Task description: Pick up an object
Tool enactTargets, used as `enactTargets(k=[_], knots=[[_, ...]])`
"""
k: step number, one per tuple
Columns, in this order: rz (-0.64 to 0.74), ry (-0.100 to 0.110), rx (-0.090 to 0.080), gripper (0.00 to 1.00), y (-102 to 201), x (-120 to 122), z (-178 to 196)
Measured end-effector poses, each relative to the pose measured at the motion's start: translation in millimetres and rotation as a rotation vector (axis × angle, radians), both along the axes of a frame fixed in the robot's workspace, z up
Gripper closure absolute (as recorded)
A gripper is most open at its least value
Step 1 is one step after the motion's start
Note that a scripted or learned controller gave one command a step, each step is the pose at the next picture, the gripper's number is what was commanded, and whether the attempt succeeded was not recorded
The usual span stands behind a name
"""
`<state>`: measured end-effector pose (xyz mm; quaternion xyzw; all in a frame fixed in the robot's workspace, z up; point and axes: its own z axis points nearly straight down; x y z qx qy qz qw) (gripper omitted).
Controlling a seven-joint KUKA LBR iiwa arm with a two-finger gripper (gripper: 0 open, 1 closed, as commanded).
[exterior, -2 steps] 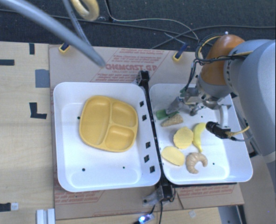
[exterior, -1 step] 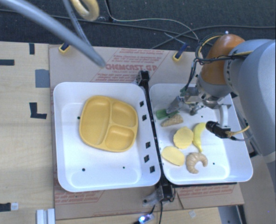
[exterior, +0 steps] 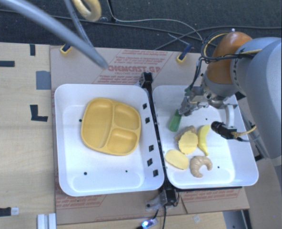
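In the right bin lie a small green cylinder, a yellow banana, two pale yellow slices and a tan croissant. My gripper reaches in from the right and hangs over the bin's upper left part. Its tip is just above and to the right of the green cylinder, close to its top end. Whether it touches the cylinder I cannot tell.
The left bin holds a yellow divided plate. A black divider separates the bins. The food pieces cluster in the right bin's lower left, with bare floor toward its right wall.
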<state>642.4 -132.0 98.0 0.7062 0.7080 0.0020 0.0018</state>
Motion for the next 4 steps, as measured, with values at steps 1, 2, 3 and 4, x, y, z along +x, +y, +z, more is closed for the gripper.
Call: enactTargets(k=[1, 2, 3, 4], knots=[[-0.002, 0.001, -0.001, 1.00, -9, -2, 53], [-0.001, 0.001, -0.001, 1.00, -13, 0, 116], [-0.001, 0.004, 0.000, 1.00, -12, 0, 130], [0.004, 0.006, 0.001, 1.00, 50, 6, 133]])
